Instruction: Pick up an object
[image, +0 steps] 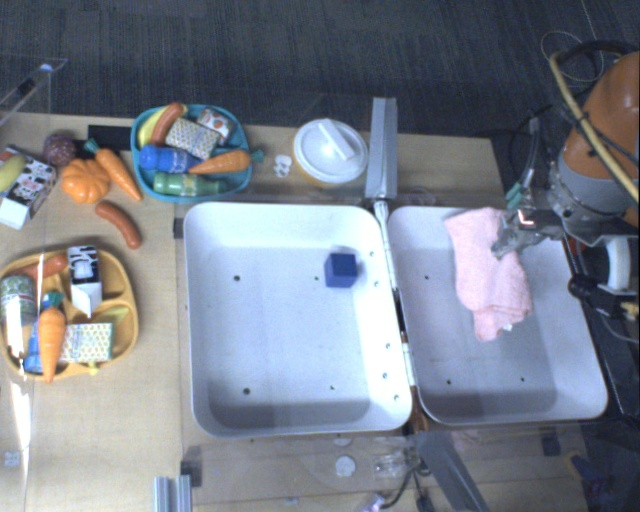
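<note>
Wooden worktop (110, 420) under everything, dark carpet beyond its far edge. Two shallow white bins side by side upon it: left bin (290, 400) and right bin (560, 390), touching along their inner rims. Grey arm (600, 180) with orange band reaching in from the right, over the right bin's far right corner.

Pink cloth (485, 270) lying crumpled in the right bin, stretched from the far side toward the middle, nearer the bin's centre than its left wall. End effector (515, 235) down at the cloth's upper right edge, touching or just above the fabric; open or closed, cannot tell, the tips lost against cloth and shadow. No cloth plainly seen lifted.

Blue cube (341, 269) alone in the left bin, toward the far right part of its floor, well apart from the cloth.

Yellow tray (125, 300) at the worktop's left edge, loaded with toy food, a carrot and small boxes among it. Blue bowl (240, 183) behind the left bin, heaped with toy food, a carrot and a blue bottle among the pieces. White lid (332, 150) just right of the bowl, behind the gap side of the left bin. Orange pumpkin (84, 181) left of the bowl, loose carrot (122, 175) beside it, red sausage (120, 224) just in front.
</note>
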